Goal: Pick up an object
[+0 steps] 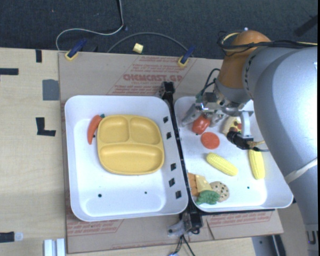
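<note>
My gripper (207, 117) hangs over the back of the right bin (274, 196), open, its fingers spread to either side of a small red toy food piece (201, 125) lying beneath it. I cannot tell whether the fingers touch that piece. Just in front lies a round red slice (210, 140). A corn cob (221, 164) and a yellow banana-like piece (257, 163) lie farther forward. A small dark and yellow item (233, 127) sits to the right of the gripper.
A cookie (220, 190), a green broccoli piece (208, 197) and an orange wedge (198, 183) crowd the right bin's front left corner. The left bin (80, 196) holds a yellow divided plate (130, 144) and a carrot (94, 128). The arm's grey body covers the right side.
</note>
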Action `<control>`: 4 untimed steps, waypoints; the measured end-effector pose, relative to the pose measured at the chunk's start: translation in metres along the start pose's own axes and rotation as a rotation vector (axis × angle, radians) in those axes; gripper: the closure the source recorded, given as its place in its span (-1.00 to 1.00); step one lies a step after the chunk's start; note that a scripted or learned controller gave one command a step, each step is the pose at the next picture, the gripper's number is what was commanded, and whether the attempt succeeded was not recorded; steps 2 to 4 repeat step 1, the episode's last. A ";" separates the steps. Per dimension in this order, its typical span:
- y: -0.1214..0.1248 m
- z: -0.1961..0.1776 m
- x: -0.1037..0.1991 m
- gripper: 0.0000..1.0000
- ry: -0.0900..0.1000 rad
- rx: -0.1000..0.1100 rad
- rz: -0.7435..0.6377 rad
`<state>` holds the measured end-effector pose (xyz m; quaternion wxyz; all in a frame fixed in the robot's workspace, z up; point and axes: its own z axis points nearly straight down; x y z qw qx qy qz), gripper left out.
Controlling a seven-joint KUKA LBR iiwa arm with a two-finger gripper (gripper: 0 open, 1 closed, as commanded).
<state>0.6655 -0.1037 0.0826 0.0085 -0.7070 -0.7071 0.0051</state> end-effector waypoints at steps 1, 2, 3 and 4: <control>-0.001 -0.011 -0.003 1.00 -0.007 -0.003 0.000; -0.001 -0.011 -0.003 1.00 -0.007 -0.003 0.000; -0.001 -0.011 -0.003 1.00 -0.007 -0.003 0.000; -0.001 -0.011 -0.003 1.00 -0.007 -0.003 0.000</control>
